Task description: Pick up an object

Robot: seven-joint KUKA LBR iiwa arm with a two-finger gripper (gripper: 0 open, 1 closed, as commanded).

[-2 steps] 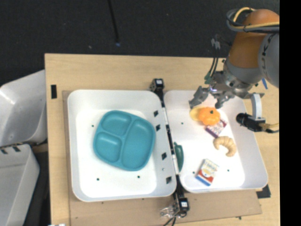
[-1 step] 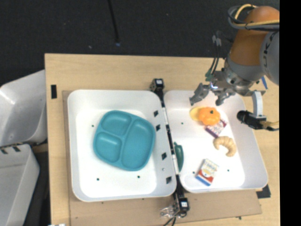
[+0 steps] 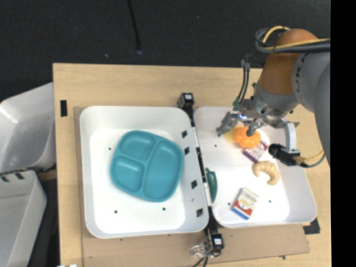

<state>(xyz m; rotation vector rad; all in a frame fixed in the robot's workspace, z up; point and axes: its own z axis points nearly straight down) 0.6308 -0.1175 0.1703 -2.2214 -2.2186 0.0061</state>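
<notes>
My gripper point(image 3: 240, 126) hangs over the back of the right bin point(image 3: 295, 204). Its two grey fingers point(image 3: 225, 124) stand open and spread. Just below and between them lies an orange round object point(image 3: 247, 138) with a yellow piece point(image 3: 232, 137) at its left side. I cannot tell whether the fingers touch the orange object. A tan croissant point(image 3: 268, 171) lies in front of it. A small white, red and blue box point(image 3: 245, 202) lies near the bin's front.
A purple and white packet point(image 3: 256, 152) lies between the orange object and the croissant. A dark teal item point(image 3: 211, 183) rests against the right bin's left wall. The left bin point(image 3: 94, 216) holds a teal divided plate point(image 3: 147, 164).
</notes>
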